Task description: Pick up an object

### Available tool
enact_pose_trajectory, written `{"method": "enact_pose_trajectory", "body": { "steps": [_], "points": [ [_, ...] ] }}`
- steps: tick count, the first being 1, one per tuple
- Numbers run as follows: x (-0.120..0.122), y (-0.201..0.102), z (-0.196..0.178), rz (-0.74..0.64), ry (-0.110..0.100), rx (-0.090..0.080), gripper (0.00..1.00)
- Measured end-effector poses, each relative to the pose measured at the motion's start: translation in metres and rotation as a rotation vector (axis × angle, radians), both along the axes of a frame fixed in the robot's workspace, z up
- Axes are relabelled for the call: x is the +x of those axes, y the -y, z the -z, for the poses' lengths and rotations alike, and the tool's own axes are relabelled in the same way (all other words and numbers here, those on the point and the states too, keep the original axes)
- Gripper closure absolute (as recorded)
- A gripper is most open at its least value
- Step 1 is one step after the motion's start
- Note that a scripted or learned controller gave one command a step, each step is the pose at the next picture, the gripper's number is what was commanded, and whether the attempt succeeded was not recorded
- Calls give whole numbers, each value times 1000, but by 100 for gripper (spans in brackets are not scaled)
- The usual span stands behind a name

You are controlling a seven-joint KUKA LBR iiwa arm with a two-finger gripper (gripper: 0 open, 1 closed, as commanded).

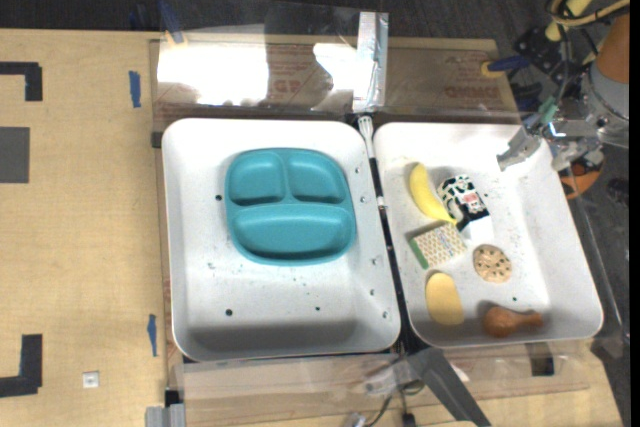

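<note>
We saw 2 shallow white bins side by side on the bench, rims touching down the middle. The left bin (190,295) held 1 teal plastic tray (290,205), smooth, rounded, w/ 3 compartments, sitting in the upper centre w/ bare floor all round, esp. toward the near rim. The right bin (560,255) held 6 small items bunched along its left side and near edge: 1 yellow banana (427,192), curved; 1 black-and-white patterned piece (463,197) touching it on the right; 1 flat gridded block w/ green edge (438,244); 1 round tan cookie-like disc (492,263); 1 smooth yellow oval (444,298); 1 brown drumstick-shaped item (510,320) by the near rim. The bin's upper right stayed open. The gripper (520,147) hung over that bin's far right rim, well apart from the items; we couldn't tell how its jaws stood.
</note>
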State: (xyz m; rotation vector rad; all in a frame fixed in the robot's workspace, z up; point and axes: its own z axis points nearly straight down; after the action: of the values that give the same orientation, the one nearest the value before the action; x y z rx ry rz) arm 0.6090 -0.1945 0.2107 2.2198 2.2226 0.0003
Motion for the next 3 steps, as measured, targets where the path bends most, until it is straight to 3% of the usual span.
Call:
{"method": "enact_pose_trajectory", "body": {
  "steps": [1, 2, 3],
  "points": [
    [-44, -45, 91, 103, -7, 2, 0],
    [-16, -46, 118, 176, 12, 1, 0],
    [-14, -47, 107, 174, 18, 1, 100]
  ]
}}
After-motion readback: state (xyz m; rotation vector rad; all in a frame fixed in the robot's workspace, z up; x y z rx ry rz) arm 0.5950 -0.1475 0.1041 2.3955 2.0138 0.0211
